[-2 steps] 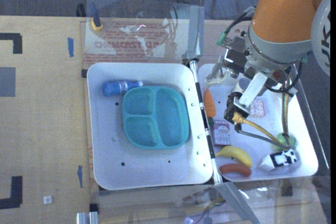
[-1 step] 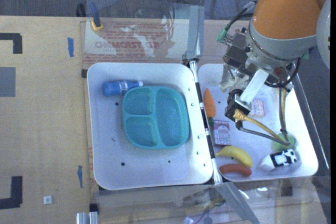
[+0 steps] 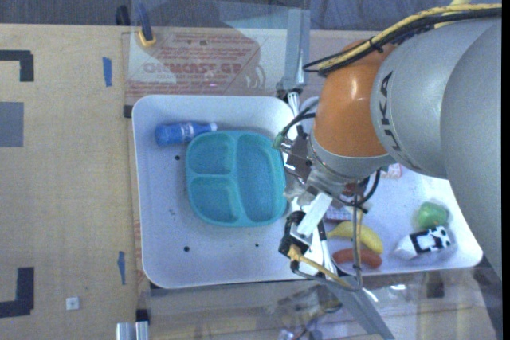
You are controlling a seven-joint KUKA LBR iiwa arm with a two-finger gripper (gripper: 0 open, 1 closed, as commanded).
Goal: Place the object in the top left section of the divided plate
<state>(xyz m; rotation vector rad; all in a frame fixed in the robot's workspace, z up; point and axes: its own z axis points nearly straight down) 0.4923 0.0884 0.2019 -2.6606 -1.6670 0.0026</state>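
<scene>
Here, KUKA lettering marks the arm [image 3: 446,107] beside the teal divided plate [image 3: 236,177]; the jaws' state cannot be told.

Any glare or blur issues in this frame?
Camera view: lighting even, shadows soft; the divided plate and blue bottle read fairly sharp; the arm sits near the lens, soft-edged, and hides part of the right bin; clear panel behind the bins gives faint glare.

The divided plate [image 3: 236,177] looks like smooth, matt teal plastic. The bin [image 3: 159,239] carrying it is smooth white plastic, the bench [image 3: 64,195] pale matt wood, and my arm's shell [image 3: 446,107] softly glossy.
</scene>
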